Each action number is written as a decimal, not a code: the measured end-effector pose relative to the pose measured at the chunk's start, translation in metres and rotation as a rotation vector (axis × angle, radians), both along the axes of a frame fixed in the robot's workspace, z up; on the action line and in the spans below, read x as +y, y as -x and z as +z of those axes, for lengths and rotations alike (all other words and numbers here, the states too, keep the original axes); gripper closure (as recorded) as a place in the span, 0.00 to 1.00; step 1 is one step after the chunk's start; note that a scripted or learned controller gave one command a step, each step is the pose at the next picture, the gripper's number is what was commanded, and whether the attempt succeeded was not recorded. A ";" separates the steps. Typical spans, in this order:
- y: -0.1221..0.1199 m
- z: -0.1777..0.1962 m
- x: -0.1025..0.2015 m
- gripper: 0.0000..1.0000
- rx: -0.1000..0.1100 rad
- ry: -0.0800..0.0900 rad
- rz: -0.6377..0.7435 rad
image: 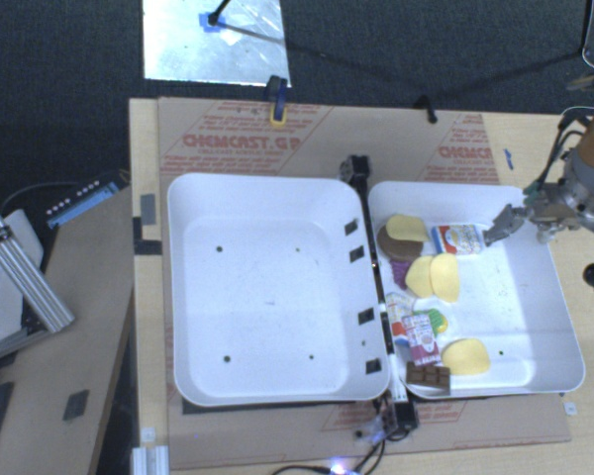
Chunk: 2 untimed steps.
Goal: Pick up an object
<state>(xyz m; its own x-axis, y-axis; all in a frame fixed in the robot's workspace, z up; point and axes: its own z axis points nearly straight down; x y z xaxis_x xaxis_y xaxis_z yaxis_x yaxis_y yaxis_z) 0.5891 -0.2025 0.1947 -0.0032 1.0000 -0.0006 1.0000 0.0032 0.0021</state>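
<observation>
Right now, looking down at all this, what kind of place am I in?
Probably a robotics lab set up for grasping trials. A robot arm's end effector reaches over two white bins on a bench; the right bin holds small toy-like items, such as a yellow piece.

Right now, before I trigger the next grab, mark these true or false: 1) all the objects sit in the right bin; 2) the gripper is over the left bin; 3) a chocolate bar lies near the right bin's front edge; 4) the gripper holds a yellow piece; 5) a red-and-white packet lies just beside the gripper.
1) True: every item lies in the right bin.
2) False: the gripper is over the right bin's back part, not the left bin.
3) True: the chocolate bar lies by the front edge.
4) False: no yellow piece sits at its tip.
5) True: the red-and-white packet lies right next to it.
</observation>
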 end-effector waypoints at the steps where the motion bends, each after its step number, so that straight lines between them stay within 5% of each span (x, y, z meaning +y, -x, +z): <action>1: -0.001 0.011 0.000 1.00 -0.003 0.001 0.003; 2: 0.037 0.073 0.095 1.00 -0.002 -0.003 0.008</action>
